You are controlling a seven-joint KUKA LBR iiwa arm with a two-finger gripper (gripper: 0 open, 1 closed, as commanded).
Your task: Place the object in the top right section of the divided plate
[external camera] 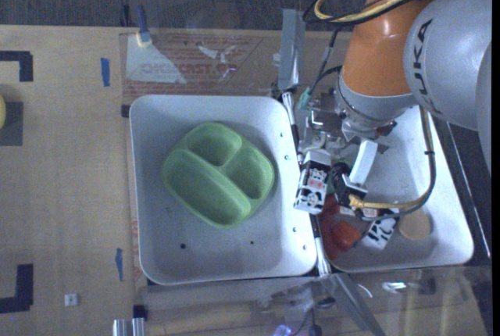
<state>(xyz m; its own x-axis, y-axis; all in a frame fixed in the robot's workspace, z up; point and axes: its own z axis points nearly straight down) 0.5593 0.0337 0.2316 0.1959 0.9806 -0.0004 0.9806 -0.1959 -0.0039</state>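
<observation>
Lighting is soft and fairly dim, with a cool cast. The white bins stay evenly lit, without glare. A faint shadow lies beneath the green plate. The whole picture is slightly soft and grainy.

My arm is showing smooth grey casing with a glossy orange band that is catching the light. The green divided plate is looking like matt moulded plastic, lying in the left bin, whose white plastic is looking smooth and dull. The bench is showing pale bare wood, with strips of blue tape sticking to it
</observation>
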